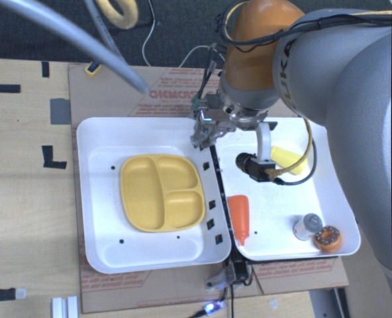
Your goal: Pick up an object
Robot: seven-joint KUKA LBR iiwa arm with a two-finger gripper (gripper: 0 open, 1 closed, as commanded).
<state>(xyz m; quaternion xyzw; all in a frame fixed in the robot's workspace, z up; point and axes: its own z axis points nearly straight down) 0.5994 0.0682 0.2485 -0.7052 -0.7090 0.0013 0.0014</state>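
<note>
Grey arm (342, 78) hangs its gripper (206, 130) over the far end of the shared bin rim (216, 191), seemingly holding nothing, though how open I cannot tell.

A yellow plate (161, 192), an orange carrot (240, 217) and a speckled brown doughnut (328, 238) are being shown against two white bins (98, 177).

Bright, even light from above; the white bins (90, 177) nearly wash out (rims barely stand apart from floors). The plate (161, 192) casts only a faint, soft shadow. A sheen sits on the orange band (257, 17). The arm (355, 78) and the grey bar (44, 12), near the lens, are blurred.
</note>
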